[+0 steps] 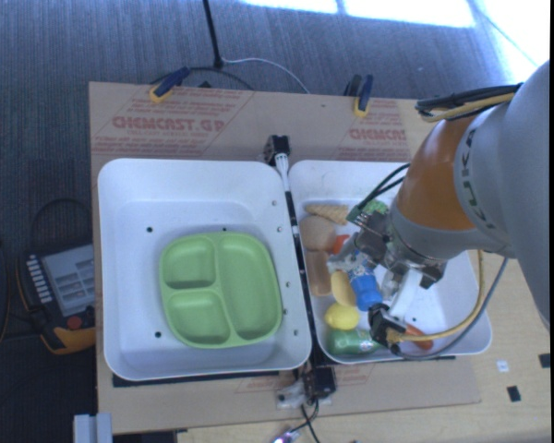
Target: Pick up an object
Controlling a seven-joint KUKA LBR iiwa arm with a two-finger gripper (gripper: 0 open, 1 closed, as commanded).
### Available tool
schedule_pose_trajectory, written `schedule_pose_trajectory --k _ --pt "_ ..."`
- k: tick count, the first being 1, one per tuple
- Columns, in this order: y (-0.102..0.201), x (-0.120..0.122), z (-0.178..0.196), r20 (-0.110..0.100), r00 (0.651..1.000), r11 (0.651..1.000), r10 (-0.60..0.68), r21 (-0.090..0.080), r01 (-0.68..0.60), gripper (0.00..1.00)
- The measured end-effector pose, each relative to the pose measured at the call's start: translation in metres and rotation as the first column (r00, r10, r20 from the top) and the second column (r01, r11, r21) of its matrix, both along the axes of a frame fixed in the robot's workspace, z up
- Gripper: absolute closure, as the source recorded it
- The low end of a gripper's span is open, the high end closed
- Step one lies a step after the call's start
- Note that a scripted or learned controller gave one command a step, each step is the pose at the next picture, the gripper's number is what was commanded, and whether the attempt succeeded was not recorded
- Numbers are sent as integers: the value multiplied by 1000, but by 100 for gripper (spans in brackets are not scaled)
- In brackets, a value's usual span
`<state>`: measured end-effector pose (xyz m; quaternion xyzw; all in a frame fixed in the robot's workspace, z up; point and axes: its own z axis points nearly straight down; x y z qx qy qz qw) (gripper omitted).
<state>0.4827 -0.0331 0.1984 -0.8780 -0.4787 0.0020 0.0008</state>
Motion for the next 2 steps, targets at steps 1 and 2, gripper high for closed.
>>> schedule_pose_trajectory --k 1,2 --pt "-67 0 -88 0 984 984 180 2 -180 100" --pt "-10 1 27 3 1000 1000 26 0 -26 100"
